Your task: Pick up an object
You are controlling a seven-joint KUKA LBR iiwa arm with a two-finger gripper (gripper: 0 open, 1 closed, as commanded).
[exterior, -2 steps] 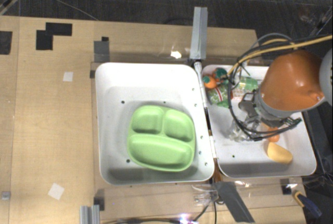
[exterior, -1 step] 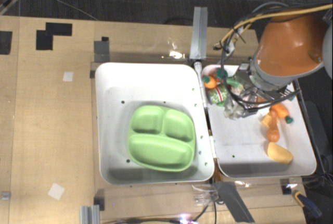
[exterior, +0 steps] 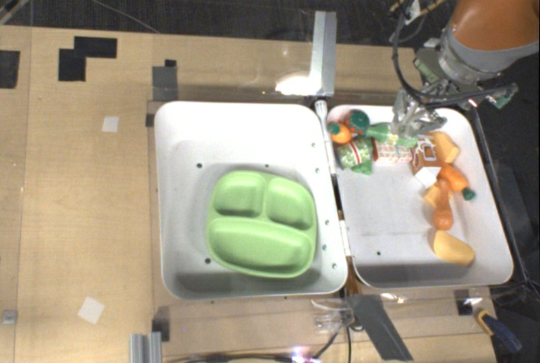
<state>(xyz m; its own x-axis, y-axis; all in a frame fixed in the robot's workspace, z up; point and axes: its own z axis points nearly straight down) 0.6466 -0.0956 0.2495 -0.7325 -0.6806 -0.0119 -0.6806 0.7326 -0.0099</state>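
My gripper [exterior: 411, 127] hangs low over the back of the right bin [exterior: 396, 226], above a cluster of toy foods. Directly under and beside it lie a green piece [exterior: 381, 133] and a pale red-speckled packet [exterior: 391, 152]. Left of that are a red and green can [exterior: 356, 154], an orange fruit with a green top [exterior: 341, 132] and a round green piece [exterior: 360, 118]. To the right lie a brown and white item [exterior: 424, 155] and several orange carrots [exterior: 453, 177]. A yellow wedge [exterior: 453, 247] rests near the front right.
The left bin [exterior: 181, 150] holds a green divided tray [exterior: 261, 222]. A metal post [exterior: 323, 57] stands behind the wall between the bins. The arm's orange band [exterior: 498, 2] and cables loom over the right bin's back corner.
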